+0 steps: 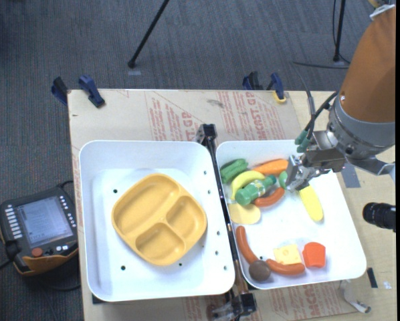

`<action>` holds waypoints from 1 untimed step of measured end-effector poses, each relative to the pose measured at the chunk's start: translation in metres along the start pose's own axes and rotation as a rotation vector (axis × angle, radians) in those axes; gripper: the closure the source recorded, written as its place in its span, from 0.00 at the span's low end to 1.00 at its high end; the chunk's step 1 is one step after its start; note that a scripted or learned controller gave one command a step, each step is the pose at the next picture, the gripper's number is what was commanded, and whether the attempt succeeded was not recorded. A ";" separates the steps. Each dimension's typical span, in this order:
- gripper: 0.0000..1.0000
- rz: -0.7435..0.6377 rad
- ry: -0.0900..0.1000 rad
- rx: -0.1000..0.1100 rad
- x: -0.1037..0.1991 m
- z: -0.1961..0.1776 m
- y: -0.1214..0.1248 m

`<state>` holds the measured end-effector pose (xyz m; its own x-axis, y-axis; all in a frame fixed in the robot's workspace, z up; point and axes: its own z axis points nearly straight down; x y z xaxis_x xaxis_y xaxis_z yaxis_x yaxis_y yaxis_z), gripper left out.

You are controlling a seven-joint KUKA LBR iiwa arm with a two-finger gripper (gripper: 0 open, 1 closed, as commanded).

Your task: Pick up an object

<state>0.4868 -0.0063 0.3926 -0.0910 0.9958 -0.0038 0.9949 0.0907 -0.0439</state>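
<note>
The cardboard sheet (160,116) under the bins carries red print, mirrored and too broken to read. It lies on a bench over dark grey carpet (66,32), with a teach pendant (38,227) at left. The gripper (295,179) hangs in the right bin (350,246) among toy food — whether it grasps anything cannot be told — just beside a yellow banana (312,203).
</note>
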 end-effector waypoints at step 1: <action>1.00 -0.011 -0.001 0.007 0.001 -0.008 0.001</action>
<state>0.4883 -0.0050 0.4001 -0.1020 0.9948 -0.0042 0.9935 0.1017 -0.0505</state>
